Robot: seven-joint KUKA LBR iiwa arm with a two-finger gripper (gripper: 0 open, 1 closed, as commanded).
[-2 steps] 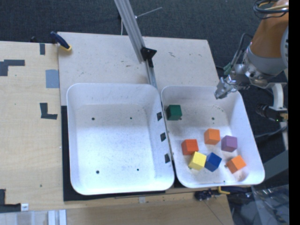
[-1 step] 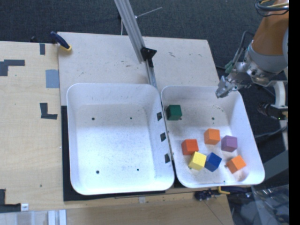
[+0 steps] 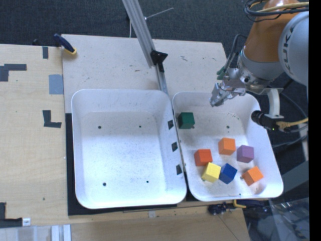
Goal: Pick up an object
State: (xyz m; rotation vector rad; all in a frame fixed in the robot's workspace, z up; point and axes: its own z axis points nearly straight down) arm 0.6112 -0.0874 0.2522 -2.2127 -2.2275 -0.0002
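Coloured cubes lie in the right-hand bin (image 3: 261, 134), most of them gathered in its near half. An orange-red cube (image 3: 202, 157) sits toward the bin's left side, with a yellow cube (image 3: 211, 172) just in front of it and a blue cube (image 3: 227, 173) touching the yellow one on its right. Behind the blue one stands an orange cube (image 3: 226, 145), a purple cube (image 3: 245, 153) lies beside that, and another orange cube (image 3: 253, 175) rests tilted near the bin's front right corner. A green cube (image 3: 186, 120) sits apart from the group, near the bin's left wall toward the far end. The gripper (image 3: 219, 98) hangs over the far part of the same bin, to the right of the green cube and well apart from the cluster; nothing is seen between its fingers, and whether they are spread or together cannot be told from this angle. Above it rises the grey arm with its orange band (image 3: 268, 26). The left-hand bin (image 3: 80, 134) stands beside the first, their rims touching. A slanted metal bar (image 3: 140, 26) crosses the bench (image 3: 100, 59) behind the bins.
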